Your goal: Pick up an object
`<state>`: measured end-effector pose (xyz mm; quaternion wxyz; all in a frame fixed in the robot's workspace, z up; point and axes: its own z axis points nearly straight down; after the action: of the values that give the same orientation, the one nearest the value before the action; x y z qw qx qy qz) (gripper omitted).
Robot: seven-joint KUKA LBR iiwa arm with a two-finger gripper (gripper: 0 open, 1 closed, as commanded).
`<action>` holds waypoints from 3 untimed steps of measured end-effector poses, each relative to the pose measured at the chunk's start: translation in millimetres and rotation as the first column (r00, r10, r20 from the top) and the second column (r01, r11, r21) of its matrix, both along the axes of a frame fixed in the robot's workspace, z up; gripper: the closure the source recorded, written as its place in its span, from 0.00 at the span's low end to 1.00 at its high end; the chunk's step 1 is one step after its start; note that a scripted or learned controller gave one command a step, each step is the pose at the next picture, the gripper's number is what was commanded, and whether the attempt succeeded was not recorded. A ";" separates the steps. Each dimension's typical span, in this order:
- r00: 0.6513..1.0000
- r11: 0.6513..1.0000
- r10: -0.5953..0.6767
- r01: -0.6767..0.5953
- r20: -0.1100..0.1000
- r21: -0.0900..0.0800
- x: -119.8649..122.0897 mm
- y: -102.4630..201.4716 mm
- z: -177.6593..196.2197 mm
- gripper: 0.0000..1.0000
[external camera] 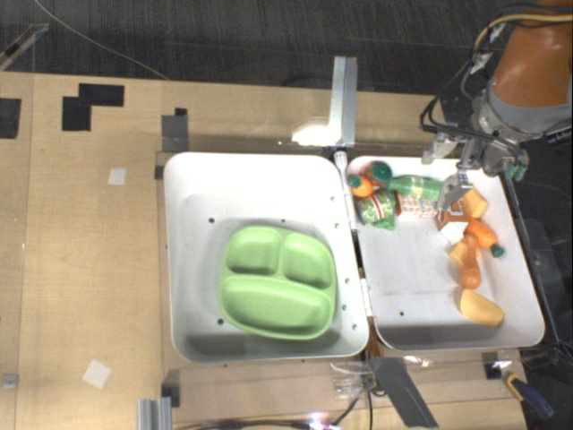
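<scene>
one arm, tool (455,192) low in the right bin (528,325); can't tell its grip. nearest toy carrot (474,237) lies toward 5 o'clock, long axis 12-to-6.

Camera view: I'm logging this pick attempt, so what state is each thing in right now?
Green tray: flat, upright, in the left bin.
Toy food: piled at the right bin's far edge.
Orange pieces: scattered along its right side.
Pincer: low over the pile, grip unclear.
</scene>
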<state>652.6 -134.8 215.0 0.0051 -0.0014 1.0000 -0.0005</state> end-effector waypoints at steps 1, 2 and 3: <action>0.999 0.999 -0.042 0.042 0.008 -0.001 -26.3 2.2 -109.6 0.00; 1.000 1.000 0.002 -0.002 -0.006 0.000 -1.6 24.6 -127.5 0.00; 1.000 1.000 0.007 -0.007 0.014 -0.003 4.2 25.4 -110.8 1.00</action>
<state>656.8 -109.4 104.2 0.0122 -0.0050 0.9999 -0.0018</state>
